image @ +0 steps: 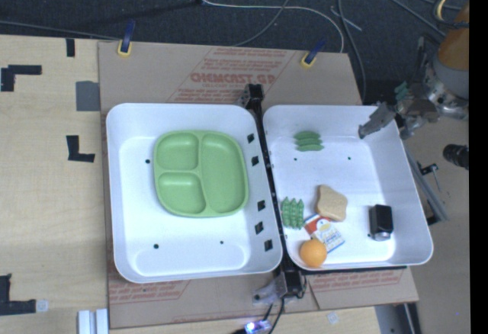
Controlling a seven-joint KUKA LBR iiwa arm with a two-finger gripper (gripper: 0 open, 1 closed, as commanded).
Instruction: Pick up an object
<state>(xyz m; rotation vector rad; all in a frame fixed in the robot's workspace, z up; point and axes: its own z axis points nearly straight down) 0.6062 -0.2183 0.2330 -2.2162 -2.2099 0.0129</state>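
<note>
White plastic, left bin (126,195): it holds one green divided plate (201,173), lying flat near the bin's middle, with nothing on it.
Divider: a black hinge strip (263,172) runs between the two bins.
White plastic, right bin (412,207): everything I could pick is here.
Far side of right bin: green pea pods (308,141) lie alone, well apart from the rest.
Near-left of right bin: a green ridged piece (292,212) sits by the divider, with a small red and white packet (322,231) just beside it.
Near edge: an orange (312,252) rests touching the packet.
Centre: a tan bread slice (332,203) lies just above the packet.
Right side of bin: a small black block (380,220) stands by itself near the wall.
My gripper (379,120): it hangs at the right bin's far right corner, over the rim, well apart from every item; I cannot tell how its jaws stand, and I see nothing in it.
Progress: as I judge it, nothing is picked yet; choosing a target, descending, closing and lifting all remain.
Likely target: the pea pods are nearest me, though that is only my guess.
</note>
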